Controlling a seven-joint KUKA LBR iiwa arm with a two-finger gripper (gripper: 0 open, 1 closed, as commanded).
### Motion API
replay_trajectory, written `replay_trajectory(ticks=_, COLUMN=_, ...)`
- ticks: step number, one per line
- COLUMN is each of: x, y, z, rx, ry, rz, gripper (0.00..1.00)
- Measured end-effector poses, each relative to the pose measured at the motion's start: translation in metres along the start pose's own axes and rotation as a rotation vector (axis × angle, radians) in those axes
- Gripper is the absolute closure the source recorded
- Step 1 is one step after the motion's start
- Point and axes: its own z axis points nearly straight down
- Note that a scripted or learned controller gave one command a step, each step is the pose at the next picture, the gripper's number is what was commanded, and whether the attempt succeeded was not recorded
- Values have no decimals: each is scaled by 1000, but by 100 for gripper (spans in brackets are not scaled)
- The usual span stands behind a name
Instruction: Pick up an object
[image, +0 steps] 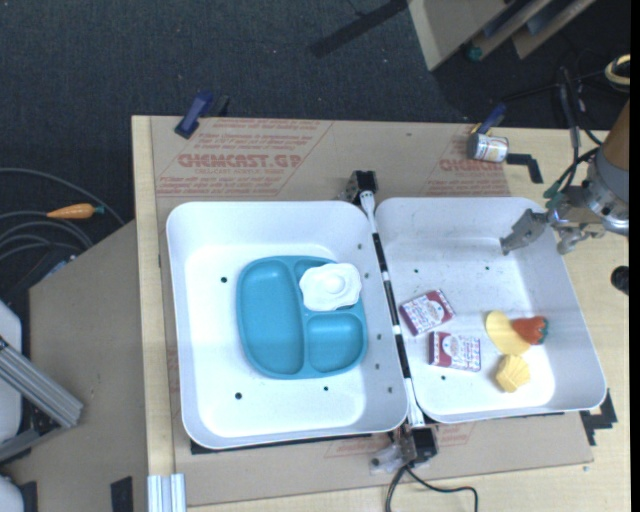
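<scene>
tray (275, 325) in left bin (200, 260) | packets (425, 312) in right bin (450, 230)

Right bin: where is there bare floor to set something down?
Bare floor spans the right bin's far half, below the gripper. The near half is crowded: two red packets, yellow pieces. The left bin has bare margins around the blue tray.

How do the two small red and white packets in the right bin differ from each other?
The upper red and white packet lies tilted, closer to the divider; the lower red and white packet lies nearly square to the bin, closer to the yellow pieces. Both lie flat, apart from the gripper.
</scene>
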Motion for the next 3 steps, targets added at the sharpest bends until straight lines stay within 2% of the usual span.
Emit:
replay_trajectory(ticks=1, x=31, y=27, z=117, rx=1, ry=1, rz=-1, gripper=0)
replay_trajectory(ticks=2, x=106, y=70, z=116, rx=-2, ry=1, rz=-1, gripper=0)
replay_trajectory(ticks=3, x=105, y=71, z=105, rx=-3, ry=-2, rz=-2, gripper=100)
